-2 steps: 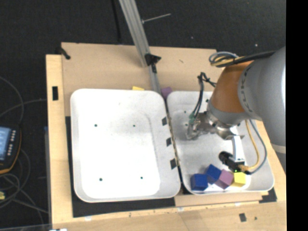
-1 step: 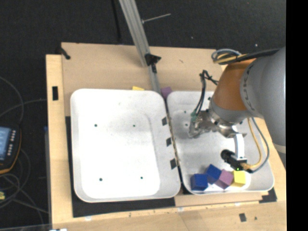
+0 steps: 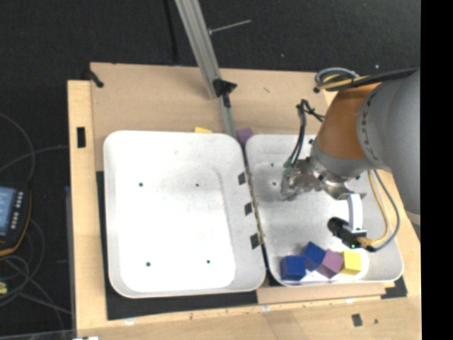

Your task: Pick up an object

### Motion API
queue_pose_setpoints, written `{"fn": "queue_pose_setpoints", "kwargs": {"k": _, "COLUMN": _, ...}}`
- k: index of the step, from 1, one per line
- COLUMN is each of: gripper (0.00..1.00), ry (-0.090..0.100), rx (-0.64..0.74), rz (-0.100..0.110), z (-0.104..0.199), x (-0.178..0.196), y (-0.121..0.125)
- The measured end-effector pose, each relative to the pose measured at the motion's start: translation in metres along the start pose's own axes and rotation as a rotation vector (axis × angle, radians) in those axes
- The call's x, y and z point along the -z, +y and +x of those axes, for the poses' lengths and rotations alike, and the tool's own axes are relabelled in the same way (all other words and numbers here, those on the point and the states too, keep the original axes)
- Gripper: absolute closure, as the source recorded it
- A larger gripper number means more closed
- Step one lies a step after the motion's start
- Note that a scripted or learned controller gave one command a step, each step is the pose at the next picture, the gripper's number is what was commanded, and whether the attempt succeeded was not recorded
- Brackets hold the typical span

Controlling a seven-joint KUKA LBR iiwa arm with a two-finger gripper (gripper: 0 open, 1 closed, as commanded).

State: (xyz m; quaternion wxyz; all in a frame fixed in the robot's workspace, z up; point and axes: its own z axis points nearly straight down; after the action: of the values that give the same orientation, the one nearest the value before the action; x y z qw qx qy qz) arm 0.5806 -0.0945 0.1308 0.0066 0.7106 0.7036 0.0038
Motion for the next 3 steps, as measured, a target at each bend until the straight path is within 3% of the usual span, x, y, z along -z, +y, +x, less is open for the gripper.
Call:
{"fn": "queue_pose_setpoints", "kwargs": {"k": 1, "gripper": 1.00, "ry": -0.002, "rx": -0.001, "rz": -0.004, "z": -0.002, "x": 0.011, "y": 0.001}}
{"fn": "queue_pose_setpoints", "kwargs": {"k": 2, "gripper": 0.00, "ry": -0.002, "rx": 0.000, "rz": -0.003, "z": -0.002, "x": 0.010, "y": 0.001}}
{"fn": "queue_pose_setpoints", "kwargs": {"k": 3, "gripper": 1.00, "ry": -0.005, "rx": 0.000, "rz": -0.009, "z": -0.004, "x": 0.021, "y": 0.002}}
